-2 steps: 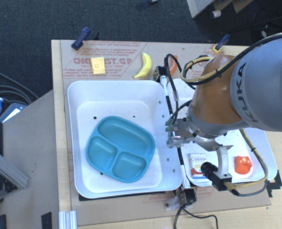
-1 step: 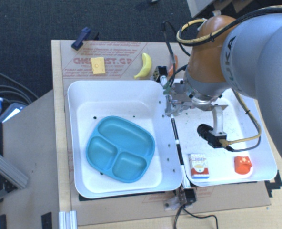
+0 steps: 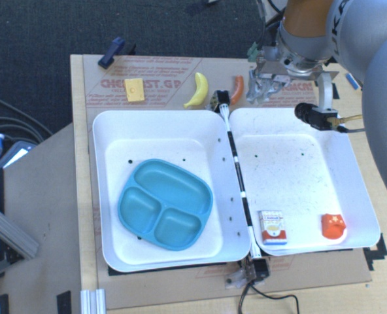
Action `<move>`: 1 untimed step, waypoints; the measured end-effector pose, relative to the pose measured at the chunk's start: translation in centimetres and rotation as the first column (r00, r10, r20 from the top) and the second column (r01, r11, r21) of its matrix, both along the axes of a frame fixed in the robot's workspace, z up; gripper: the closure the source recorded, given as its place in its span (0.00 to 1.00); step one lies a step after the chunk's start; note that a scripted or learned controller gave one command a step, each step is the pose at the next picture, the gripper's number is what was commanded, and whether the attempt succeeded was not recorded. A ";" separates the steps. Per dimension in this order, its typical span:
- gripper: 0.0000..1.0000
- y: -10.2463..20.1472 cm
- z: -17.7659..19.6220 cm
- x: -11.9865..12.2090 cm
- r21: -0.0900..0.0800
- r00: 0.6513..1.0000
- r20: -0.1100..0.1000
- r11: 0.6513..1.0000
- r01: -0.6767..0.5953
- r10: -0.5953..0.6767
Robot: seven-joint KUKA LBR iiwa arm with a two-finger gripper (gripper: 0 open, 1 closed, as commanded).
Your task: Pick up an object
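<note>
Nothing picked yet as far as the view shows. Arm (image 3: 350,18) comes in from upper right of the frame, pincer (image 3: 267,89) sits at the top edge of the right bin (image 3: 298,169), over the cardboard strip just above the bin rim. Pincer state: cannot tell, too small and cluttered, and nothing can be made out in its hold.

Candidate objects in the right bin: small red-and-white carton (image 3: 272,227) at lower middle of that bin, near the divider; orange-red lump (image 3: 333,226) at lower right of the bin. Both are well apart from the pincer, which is at the opposite end of the bin. Carton long axis runs roughly top-to-bottom of the frame, lying flat. The orange-red lump is roundish, no clear long axis.

Left bin (image 3: 115,136) holds a blue divided plate (image 3: 165,203), long axis slanted from upper left to lower right.

Toy banana (image 3: 197,90) and an orange carrot-like piece (image 3: 236,89) lie on the table above the bins, both near the pincer.

Left to do: whole reach, descend, close, lift.
</note>
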State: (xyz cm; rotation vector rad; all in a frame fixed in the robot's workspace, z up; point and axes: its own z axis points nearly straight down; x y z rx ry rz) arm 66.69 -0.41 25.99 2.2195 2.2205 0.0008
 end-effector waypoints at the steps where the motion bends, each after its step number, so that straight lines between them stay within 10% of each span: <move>1: 1.00 6.8 -5.0 -0.1 0.002 1.000 -0.006 1.000 -0.002 0.002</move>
